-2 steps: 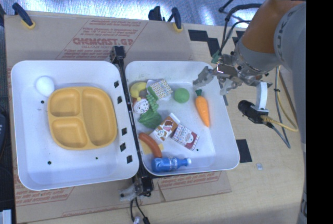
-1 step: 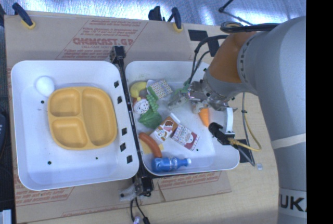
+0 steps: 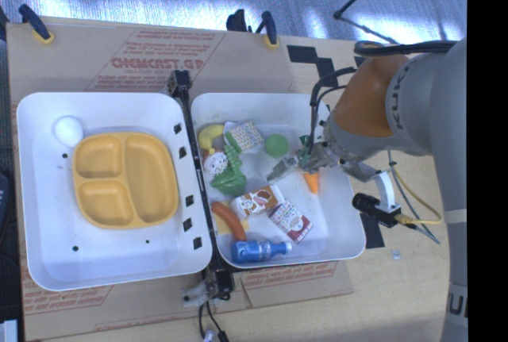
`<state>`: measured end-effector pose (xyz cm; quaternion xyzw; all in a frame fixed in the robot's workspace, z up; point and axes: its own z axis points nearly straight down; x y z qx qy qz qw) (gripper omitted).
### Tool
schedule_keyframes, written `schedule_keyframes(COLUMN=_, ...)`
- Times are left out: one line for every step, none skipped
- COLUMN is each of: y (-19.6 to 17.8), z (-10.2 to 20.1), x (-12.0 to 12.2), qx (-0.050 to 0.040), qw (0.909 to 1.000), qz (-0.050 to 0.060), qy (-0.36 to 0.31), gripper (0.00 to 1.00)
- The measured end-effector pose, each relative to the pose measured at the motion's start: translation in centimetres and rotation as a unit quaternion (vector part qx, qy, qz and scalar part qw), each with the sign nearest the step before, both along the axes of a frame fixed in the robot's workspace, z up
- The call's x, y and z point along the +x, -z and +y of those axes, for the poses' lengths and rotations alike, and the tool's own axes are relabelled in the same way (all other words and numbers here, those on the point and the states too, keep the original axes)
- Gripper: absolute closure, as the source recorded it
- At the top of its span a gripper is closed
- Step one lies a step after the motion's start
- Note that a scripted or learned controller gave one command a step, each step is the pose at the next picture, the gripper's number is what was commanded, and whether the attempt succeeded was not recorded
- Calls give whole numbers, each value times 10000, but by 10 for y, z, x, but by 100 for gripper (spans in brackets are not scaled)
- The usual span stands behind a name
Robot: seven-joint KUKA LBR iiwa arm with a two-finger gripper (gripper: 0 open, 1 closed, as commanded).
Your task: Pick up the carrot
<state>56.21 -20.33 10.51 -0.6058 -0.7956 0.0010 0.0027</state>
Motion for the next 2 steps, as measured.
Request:
schedule_keyframes(y=-10, z=0, x=0, qx=-3, qw=10000, qz=3, qy=-17, gripper=100)
schedule_keyframes(y=-113, z=33, x=6, qx=-13, qw=9992, qz=-24, qy=408, gripper=100)
